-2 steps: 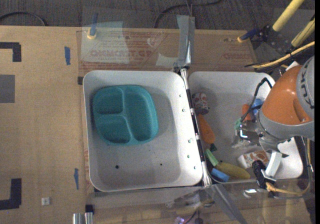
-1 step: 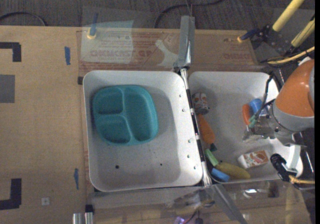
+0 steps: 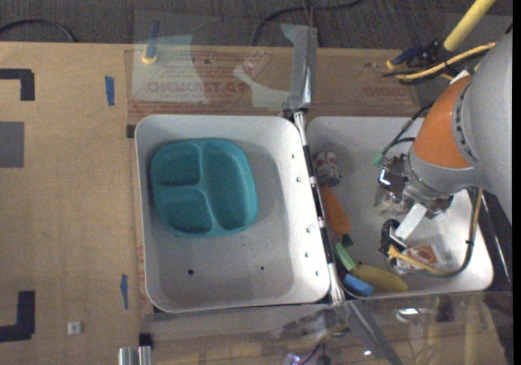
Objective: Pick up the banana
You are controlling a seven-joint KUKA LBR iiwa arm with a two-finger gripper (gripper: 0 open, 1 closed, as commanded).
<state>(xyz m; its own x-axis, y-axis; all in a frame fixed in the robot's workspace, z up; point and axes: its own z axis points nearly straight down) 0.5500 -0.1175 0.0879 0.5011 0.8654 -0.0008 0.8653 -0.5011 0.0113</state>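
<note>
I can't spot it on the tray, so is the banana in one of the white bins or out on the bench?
In. The banana lies flat in the right bin, at its near edge, below the gripper.

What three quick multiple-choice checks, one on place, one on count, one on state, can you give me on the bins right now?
1. Where does the yellow banana lie?
A. Near corner of the right white bin
B. On the teal plate
C. On the bench

2. How many compartments has the teal divided plastic plate?
A. Two
B. Three
C. Five

3. How does the banana stand to the tool?
A. Lifted clear
B. Lying on the bin floor
C. Dropped into the left bin

Answers: 1 A, it lies by the right bin's front edge. 2 B, ridges mark three sections. 3 B, it rests flat, below the tool.
</note>
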